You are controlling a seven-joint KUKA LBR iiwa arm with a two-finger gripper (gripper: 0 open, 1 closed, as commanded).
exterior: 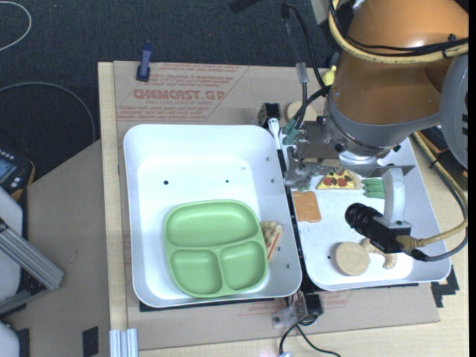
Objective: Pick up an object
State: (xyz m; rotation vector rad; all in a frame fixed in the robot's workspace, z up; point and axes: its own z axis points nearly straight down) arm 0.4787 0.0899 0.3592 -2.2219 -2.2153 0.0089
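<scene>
My gripper (296, 171) hangs low at the far left corner of the right bin (424, 199), close to the wall between the two bins. Just in front of it lies a flat orange-brown rectangle (306, 206). A toy pizza slice (338, 179) and a green piece (374, 188) lie to the gripper's right, partly under the wrist. A round tan biscuit (351, 259) and a small tan piece (389, 260) sit near the bin's front edge. Nothing shows between the fingers.
The left bin (193, 151) holds a green divided plate (216, 246) at the front, with a small pale wooden piece (271, 236) against the plate's right side. The arm's large orange and grey body covers the far part of the right bin.
</scene>
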